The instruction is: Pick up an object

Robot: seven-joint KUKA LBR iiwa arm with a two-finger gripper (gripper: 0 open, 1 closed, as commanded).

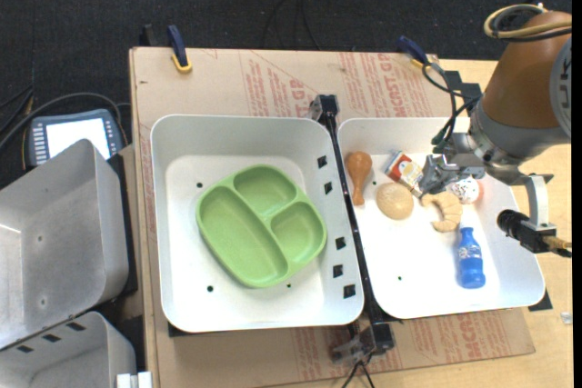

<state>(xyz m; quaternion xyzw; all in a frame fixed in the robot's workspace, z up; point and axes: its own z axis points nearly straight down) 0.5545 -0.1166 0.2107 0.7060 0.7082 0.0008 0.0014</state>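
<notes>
Red printing runs across the cardboard sheet (273, 73) under both bins, but it lies reversed and at a slant, and no word of it can be made out with any certainty. In the left bin (173, 195), at centre frame, sits a green divided plate (262, 224) with three compartments, its long axis running from upper left to lower right.

The right bin (509, 282) holds the small things. A brown drumstick-shaped toy (358, 174) lies near the bin's left wall, its fat end toward the top of the frame and its thin end pointing down. Just right of it is a red and white packet (400, 167), its label too small to read, and below that a round tan ball (395, 201). A blue bottle (469, 257) lies toward the lower right, long axis nearly vertical in the frame, cap upward, with a white label that is illegible. A pale curved piece (446, 213) rests just above the bottle, and a white speckled object (466, 190) sits beside the gripper (433, 180).

The gripper hangs low over the middle of the right bin, between the packet and the speckled object; whether its fingers are parted or closed cannot be told from this angle.
</notes>
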